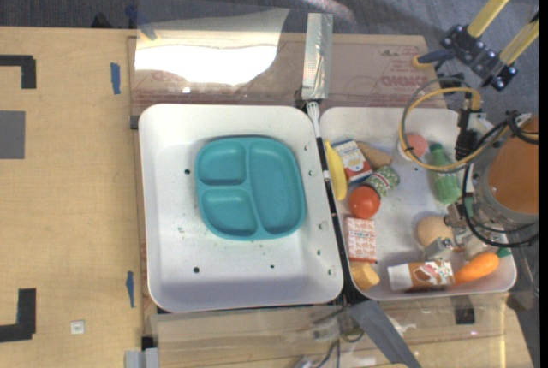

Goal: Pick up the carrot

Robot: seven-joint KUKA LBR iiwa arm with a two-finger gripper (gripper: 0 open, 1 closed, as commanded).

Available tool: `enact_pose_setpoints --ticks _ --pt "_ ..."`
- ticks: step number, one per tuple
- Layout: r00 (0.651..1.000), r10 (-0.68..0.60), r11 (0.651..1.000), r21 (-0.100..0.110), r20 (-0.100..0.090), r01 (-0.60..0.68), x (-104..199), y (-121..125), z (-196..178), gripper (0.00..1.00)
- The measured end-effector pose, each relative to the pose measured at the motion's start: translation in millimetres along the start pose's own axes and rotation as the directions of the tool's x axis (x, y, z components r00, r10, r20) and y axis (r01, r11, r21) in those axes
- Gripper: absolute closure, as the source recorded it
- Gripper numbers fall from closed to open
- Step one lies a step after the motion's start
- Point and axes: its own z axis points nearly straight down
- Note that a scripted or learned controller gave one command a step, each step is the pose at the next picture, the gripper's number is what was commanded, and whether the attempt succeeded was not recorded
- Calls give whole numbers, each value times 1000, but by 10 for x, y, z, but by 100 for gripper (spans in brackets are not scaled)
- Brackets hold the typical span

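Observation:
The carrot (478, 266), orange with a green tip on its right, lies in the front right corner of the right bin (390, 120). The arm comes in from the right, its orange band above the wrist (516, 178) over the bin's right side. The gripper (449, 236) hangs low just up and left of the carrot, between it and a tan egg-shaped item (431, 229). I see nothing held in it.
A white and brown bottle (419, 275) lies touching the carrot's left end. The right bin also holds a tomato (364, 202), banana (336, 174), carton (349, 157), can (384, 180) and green item (443, 178). The left bin holds a teal divided plate (251, 186).

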Motion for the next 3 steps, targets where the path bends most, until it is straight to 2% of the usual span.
enact_pose_setpoints --ticks 1,2,3 --pt "997 -80 997 -11 -3 80 -498 -108 -1 0" --pt "996 -91 996 -11 1 91 -615 -3 -337 0" --pt "993 -115 993 -15 -2 115 -590 -232 -2 0"
